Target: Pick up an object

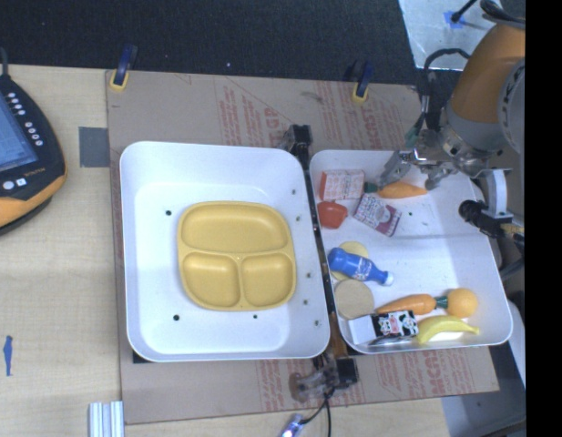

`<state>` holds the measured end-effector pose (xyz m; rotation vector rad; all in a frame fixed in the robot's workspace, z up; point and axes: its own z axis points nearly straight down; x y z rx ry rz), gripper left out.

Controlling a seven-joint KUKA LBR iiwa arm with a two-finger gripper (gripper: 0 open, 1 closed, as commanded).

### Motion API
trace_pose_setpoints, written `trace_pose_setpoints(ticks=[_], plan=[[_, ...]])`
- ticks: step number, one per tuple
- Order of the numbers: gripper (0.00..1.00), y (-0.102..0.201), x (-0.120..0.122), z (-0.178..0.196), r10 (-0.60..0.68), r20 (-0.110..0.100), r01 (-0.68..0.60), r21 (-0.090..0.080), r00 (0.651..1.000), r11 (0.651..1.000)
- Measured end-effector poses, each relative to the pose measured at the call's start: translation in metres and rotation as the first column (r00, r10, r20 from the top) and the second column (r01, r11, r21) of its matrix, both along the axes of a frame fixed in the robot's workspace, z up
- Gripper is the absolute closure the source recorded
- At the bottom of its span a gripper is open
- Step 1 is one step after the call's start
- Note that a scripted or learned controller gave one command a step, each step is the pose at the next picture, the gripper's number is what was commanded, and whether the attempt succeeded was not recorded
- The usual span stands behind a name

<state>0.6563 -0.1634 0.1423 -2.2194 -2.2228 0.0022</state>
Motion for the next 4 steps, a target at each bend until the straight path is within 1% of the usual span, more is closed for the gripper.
trace_pose_setpoints(ticks=[1, 2, 3, 4], plan=[[0.0, 0.028, -0.001, -0.051, 0.003, -0.004, -0.003, 0.001, 1.0, 1.0], [0.0, -0.026, -0.004, -0.007, 0.0, 0.0, 0.0, 0.001, 1.0, 1.0], [0.0, 0.028, -0.061, -0.052, 0.004, -0.005, -0.004, 0.001, 1.0, 1.0], [0.0, 0.051, -0.003, -0.05, 0.002, -0.003, -0.002, 0.0, 1.0, 1.0]])
